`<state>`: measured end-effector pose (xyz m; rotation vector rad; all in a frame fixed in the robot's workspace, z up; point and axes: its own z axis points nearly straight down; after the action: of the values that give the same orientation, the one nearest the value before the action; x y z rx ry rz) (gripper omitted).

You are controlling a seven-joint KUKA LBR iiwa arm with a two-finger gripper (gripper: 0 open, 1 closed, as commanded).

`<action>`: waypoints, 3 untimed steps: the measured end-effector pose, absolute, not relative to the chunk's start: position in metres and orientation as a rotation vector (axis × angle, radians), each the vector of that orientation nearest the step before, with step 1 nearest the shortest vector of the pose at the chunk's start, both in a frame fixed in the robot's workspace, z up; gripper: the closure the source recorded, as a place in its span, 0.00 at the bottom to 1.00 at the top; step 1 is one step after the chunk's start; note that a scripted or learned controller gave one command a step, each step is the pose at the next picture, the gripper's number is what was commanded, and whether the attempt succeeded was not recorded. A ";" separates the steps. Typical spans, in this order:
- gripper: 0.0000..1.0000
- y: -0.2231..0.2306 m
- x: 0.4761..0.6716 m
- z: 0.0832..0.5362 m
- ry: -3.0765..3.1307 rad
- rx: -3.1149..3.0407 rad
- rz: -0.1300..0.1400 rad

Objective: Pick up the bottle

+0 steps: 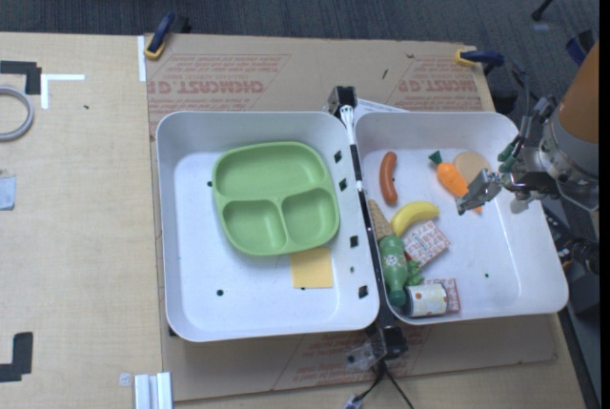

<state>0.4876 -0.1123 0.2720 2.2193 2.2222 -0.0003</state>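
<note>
Fingers (474, 195) look spread apart w/ nothing between them, hovering over the right bin (534, 278) near the carrot (451, 176). Bottle (393, 262), the green one, lies well off to their lower left, jammed against the bin's left wall, touching the banana (415, 215), a patterned packet (425, 243) and a small can (431, 297).

Imo the risk: it's so crowded there that a finger lands on the banana or packet, or hits the wall, and it grabs the wrong thing or pushes the bottle away.

Writing: cardboard (219, 78) under the bins has red print, upside down, can't really read it. Can label too small to read.
</note>
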 end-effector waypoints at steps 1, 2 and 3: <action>1.00 -0.113 0.489 0.282 2.221 2.220 -0.001; 1.00 -0.048 0.478 0.226 2.281 2.161 -0.001; 1.00 0.066 0.478 0.251 2.323 2.115 -0.001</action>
<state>0.4780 0.0656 0.2508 2.1147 2.3226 -0.0006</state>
